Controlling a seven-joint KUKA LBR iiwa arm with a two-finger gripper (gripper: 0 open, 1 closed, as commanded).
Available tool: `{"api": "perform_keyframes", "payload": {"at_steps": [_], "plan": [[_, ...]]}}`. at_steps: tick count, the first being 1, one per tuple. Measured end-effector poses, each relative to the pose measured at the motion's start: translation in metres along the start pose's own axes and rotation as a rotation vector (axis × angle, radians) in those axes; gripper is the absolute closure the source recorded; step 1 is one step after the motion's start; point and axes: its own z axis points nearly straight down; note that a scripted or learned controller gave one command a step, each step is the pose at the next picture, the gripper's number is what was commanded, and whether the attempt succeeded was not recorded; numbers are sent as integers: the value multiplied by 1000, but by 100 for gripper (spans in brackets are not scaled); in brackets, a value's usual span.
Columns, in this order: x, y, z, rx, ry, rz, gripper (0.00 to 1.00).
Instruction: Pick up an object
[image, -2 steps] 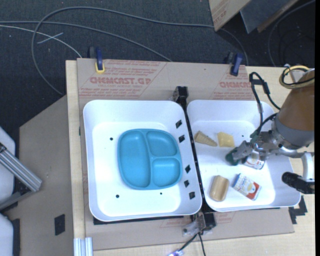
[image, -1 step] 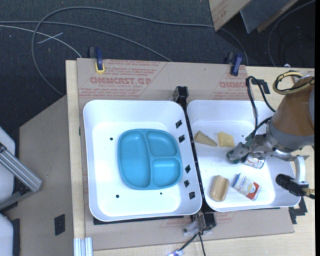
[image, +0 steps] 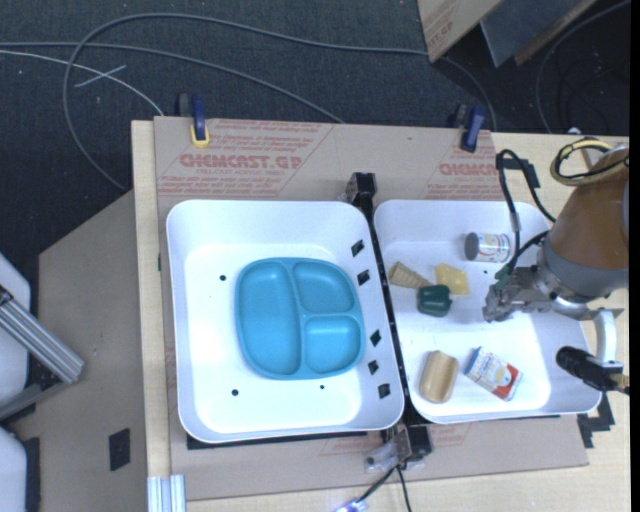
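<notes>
White left bin (image: 200, 300) holds a blue divided plate (image: 298, 317); the white right bin (image: 535, 395) holds a dark green block (image: 434, 299) beside the gripper (image: 497, 303).

A single fixed camera looks down from above the bench (image: 300, 150) at a slight slant, far enough back to take in both white bins whole: the left bin (image: 190, 300) and the right bin (image: 420, 215). The bench's far edge lies toward the top of the view, its near edge toward the bottom. Dark floor (image: 80, 120) shows beyond the far edge, and the arm (image: 590, 240) enters from the right.
</notes>
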Motion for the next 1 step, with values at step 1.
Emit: {"api": "perform_keyframes", "payload": {"at_steps": [1], "plan": [[-1, 8, -63, 10, 9, -5, 100]]}}
